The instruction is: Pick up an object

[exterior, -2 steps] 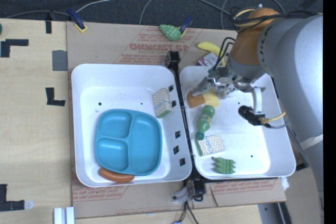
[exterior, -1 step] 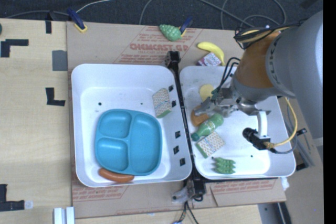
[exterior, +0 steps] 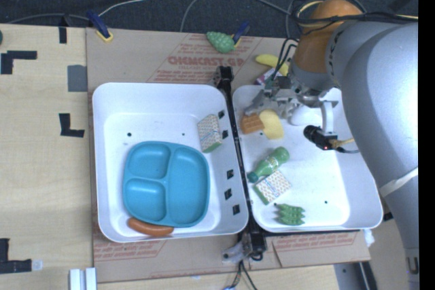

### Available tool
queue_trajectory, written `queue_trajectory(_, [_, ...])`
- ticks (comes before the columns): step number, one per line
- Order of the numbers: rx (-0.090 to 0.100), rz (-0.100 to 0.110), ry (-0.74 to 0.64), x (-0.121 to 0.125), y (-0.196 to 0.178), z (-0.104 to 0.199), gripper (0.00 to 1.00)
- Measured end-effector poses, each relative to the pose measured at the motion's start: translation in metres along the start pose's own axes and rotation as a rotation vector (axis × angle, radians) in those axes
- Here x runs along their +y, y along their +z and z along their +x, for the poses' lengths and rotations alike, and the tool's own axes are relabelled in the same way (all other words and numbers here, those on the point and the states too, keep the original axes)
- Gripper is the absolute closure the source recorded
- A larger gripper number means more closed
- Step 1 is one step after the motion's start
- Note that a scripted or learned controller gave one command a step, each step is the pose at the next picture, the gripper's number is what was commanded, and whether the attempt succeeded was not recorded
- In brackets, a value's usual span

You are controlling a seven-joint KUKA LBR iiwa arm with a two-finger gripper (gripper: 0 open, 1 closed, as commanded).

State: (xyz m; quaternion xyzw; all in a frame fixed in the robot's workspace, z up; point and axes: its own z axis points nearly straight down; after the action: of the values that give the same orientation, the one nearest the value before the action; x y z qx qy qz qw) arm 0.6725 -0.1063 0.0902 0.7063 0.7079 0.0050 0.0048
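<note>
My gripper [exterior: 275, 110] hangs over the back left part of the right bin [exterior: 340, 204], open, with its fingers spread to either side. Just below and in front of it lie a pale yellow piece [exterior: 272, 125] and an orange piece [exterior: 251, 123], side by side and touching. Nothing sits between the fingers. Further forward in the same bin lie a green bottle [exterior: 270, 164], a small patterned box [exterior: 273, 186] and a green leafy toy [exterior: 290, 214].
The left bin [exterior: 109, 119] holds a blue divided plate [exterior: 166, 183], an orange sausage [exterior: 150, 227] at its front edge and a patterned box [exterior: 210, 132] by the divider. Behind the bins lie a green toy [exterior: 221, 41] and a yellow piece [exterior: 269, 60]. The grey arm [exterior: 380, 98] covers the right side.
</note>
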Motion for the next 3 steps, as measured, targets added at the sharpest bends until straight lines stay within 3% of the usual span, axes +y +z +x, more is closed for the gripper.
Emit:
queue_trajectory(1, [-0.003, -0.002, 0.003, -0.016, -0.001, 0.003, 0.0])
queue_trajectory(2, [-0.002, 0.015, 0.002, -0.032, -0.011, -0.015, 0.0])
queue_trajectory(3, [-0.001, 0.0, 0.003, -0.089, -0.001, 0.006, 0.0])
